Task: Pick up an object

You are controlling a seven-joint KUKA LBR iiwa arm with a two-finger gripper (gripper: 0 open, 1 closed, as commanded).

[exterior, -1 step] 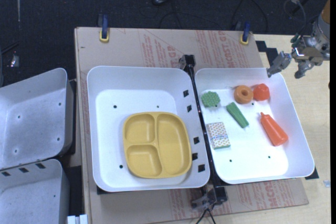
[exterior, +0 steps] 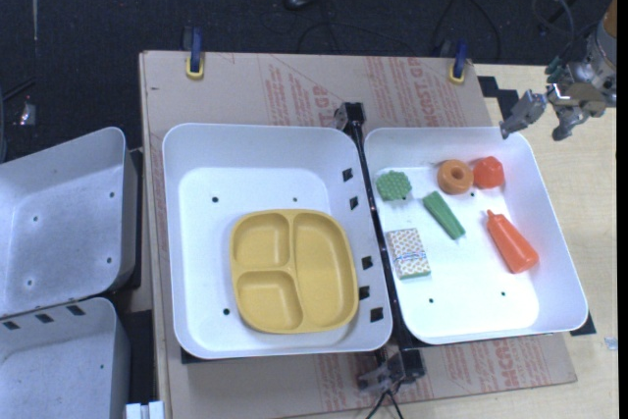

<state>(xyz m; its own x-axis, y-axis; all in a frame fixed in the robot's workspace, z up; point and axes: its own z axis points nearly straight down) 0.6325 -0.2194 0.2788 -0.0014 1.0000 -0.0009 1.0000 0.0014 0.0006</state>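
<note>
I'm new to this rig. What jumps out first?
A yellow divided tray sits alone in the left bin. The right bin holds small bright items: an orange bottle, an orange ring and a green stick. The gripper hovers past that bin's far right corner.

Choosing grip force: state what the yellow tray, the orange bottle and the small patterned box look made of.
Yellow divided tray: moulded plastic, matte, going by its rounded compartment ridges. Orange bottle: smooth plastic, probably a toy; slight sheen. Patterned box: looks like printed cardboard, with flat faces and sharp edges, though this is uncertain.
</note>
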